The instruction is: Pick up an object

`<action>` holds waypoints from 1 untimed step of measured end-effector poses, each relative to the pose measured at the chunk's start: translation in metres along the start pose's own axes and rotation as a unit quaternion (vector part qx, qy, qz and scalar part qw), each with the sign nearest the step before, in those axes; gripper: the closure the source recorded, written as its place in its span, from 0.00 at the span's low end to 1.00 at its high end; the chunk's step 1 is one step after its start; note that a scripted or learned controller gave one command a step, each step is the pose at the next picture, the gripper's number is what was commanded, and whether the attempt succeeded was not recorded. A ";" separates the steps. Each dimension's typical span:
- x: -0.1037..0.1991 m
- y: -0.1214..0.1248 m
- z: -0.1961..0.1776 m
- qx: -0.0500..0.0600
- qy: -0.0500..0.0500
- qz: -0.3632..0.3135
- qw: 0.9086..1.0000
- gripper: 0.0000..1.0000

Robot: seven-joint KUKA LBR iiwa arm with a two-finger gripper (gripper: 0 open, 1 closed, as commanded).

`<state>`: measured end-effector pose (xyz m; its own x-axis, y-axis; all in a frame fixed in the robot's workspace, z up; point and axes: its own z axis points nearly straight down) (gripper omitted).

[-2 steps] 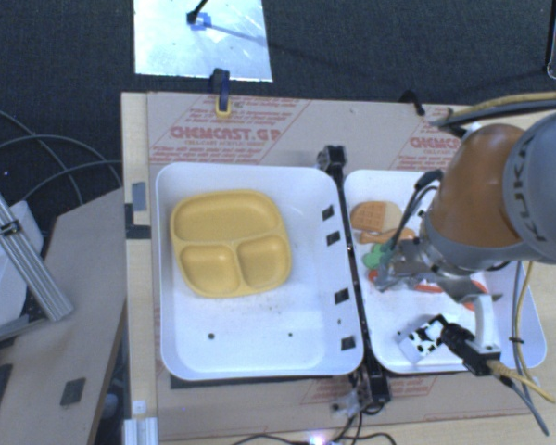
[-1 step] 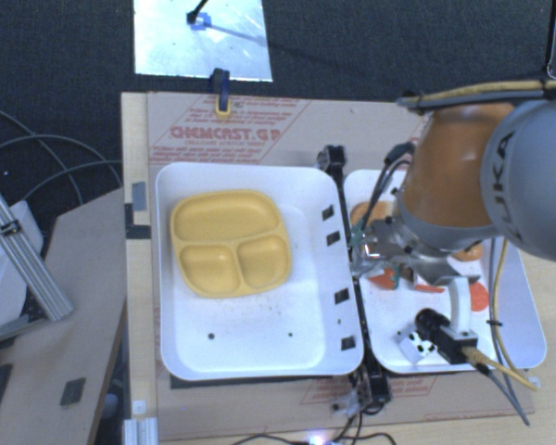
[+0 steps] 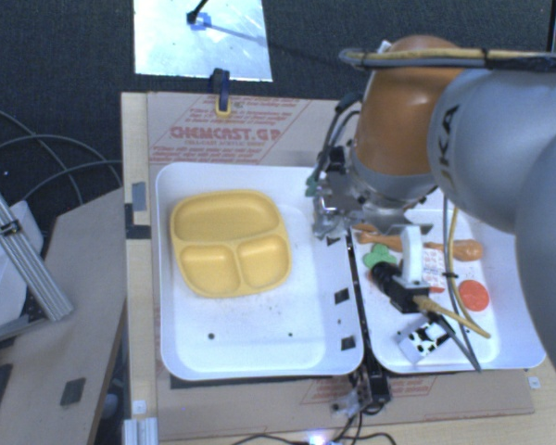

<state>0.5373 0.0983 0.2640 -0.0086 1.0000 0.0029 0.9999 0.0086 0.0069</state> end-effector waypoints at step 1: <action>-0.036 -0.041 0.035 0.005 -0.002 0.005 1.000 1.00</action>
<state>0.4967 0.0624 0.2285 0.0019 1.0000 -0.0009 1.0000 -0.0019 -0.0035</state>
